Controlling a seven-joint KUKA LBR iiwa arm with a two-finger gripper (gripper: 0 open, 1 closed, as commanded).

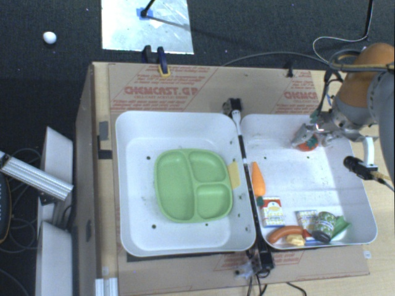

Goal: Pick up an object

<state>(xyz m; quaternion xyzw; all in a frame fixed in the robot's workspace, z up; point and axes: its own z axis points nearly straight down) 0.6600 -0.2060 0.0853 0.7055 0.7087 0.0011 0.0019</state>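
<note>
end effector [310,138] seen low in right bin [345,184], at small red object [307,144]; grip state cannot be told.

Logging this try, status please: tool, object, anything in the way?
Tool low at the right bin's far edge, on a small red object; grip unconfirmed. Carrot and food packs lie nearer the front, apart. Green tray in left bin.

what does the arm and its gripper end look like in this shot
The arm is a thick rounded grey body with a glossy orange band above the wrist. The gripper end is a compact cluster of silver-grey metal parts. Thin dark cables loop over the orange section, and a black fitting with a white piece sticks out below the wrist.
</note>
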